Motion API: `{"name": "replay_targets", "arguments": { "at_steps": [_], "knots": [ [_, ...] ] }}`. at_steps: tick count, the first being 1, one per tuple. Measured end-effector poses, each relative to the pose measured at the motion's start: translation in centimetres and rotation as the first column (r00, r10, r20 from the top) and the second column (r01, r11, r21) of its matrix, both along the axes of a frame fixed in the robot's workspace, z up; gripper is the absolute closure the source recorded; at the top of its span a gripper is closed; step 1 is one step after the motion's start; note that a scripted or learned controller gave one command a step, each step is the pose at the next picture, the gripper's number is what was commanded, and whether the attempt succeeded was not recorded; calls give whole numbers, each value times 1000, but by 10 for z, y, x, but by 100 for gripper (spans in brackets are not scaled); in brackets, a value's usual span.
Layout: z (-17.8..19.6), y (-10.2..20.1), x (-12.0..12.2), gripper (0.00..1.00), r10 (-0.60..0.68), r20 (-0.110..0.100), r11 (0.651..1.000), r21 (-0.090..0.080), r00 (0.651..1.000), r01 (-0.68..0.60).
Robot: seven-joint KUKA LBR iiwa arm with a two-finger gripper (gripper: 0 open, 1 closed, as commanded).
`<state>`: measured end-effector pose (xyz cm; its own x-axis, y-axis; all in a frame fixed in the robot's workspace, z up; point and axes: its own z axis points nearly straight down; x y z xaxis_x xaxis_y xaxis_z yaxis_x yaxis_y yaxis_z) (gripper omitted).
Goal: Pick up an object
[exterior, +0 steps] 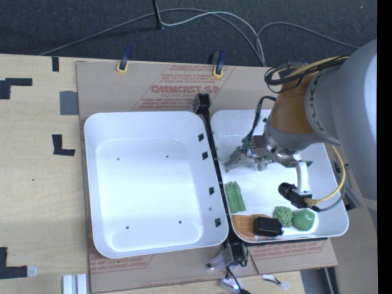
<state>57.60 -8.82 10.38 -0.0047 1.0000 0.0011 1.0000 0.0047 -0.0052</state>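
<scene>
My gripper [239, 153] hangs over the upper left part of the right bin [324, 228], close to the divider between the two bins. It stands open with nothing between its fingers. Below it a green ribbed piece [235, 196] lies flat on the bin floor, apart from the gripper. Along the bin's front edge sit an orange-brown piece [241, 225], a black block [267, 226], a bumpy green object [282, 214] and a smooth green object [303, 219].
The left bin [98, 133] sits beside the right one, with a black divider [210, 158] between them. The grey arm with its orange band [294, 112] covers the right bin's far right side. A yellow cable and black plug [293, 193] hang from the wrist.
</scene>
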Motion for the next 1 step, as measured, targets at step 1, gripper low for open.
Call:
{"name": "replay_targets", "arguments": {
  "at_steps": [1],
  "knots": [
    [-16,-4,33,0,-4,4,1000,-1,1000,4]
  ]
}}
